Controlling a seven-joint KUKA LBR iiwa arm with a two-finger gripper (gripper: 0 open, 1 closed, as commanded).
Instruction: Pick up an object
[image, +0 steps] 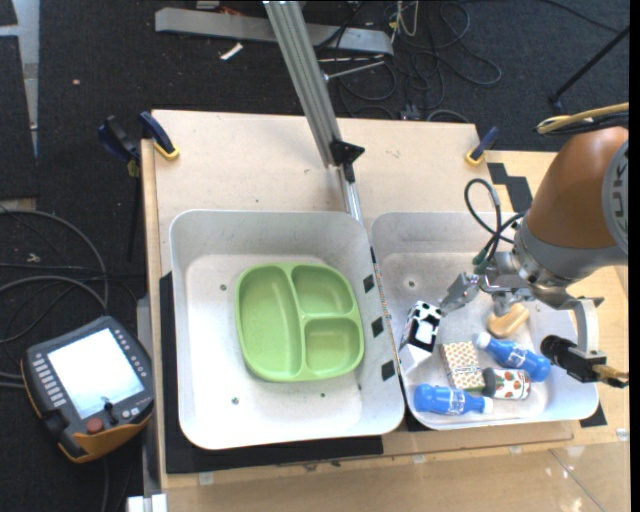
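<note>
A: Gripper (470, 287)?
B: Spread wide, grasping nothing, above the right bin (440, 240).
A: Target?
B: Cube (424, 327) by that bin's left wall; probably light, stiff. Pinch opposite flat faces.

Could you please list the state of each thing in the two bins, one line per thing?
Green divided plate: lying flat in the left bin, right side up.
Black-and-white cube: tilted against the right bin's left wall.
Front blue bottle: lying on its side.
Rear blue bottle: lying on its side.
Patterned box: lying flat.
Tan piece: resting beside the gripper.
Gripper: low inside the right bin, holding nothing visible.
</note>
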